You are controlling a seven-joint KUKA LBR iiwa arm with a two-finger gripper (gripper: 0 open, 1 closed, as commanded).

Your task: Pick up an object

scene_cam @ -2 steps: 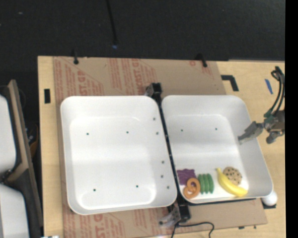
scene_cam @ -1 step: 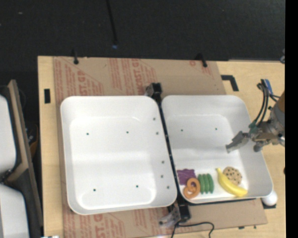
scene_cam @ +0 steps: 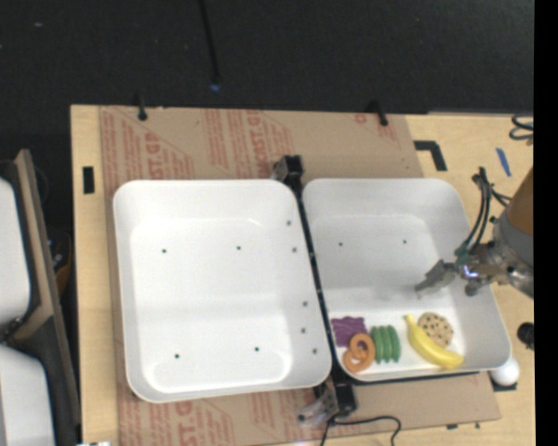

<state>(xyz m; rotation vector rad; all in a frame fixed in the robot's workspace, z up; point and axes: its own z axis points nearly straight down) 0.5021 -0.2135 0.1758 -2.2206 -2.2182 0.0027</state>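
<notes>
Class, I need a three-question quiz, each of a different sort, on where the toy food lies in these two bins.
1. True or false: the banana lies in the left bin.
2. Which item lies directly left of the green pea pods? A) cookie B) orange pretzel C) banana
3. Fill in: the tool hovers over the ___ bin.

Key: 1 false; 2 B; 3 right. All the food sits along the right bin's near edge, with purple grapes leftmost.
</notes>
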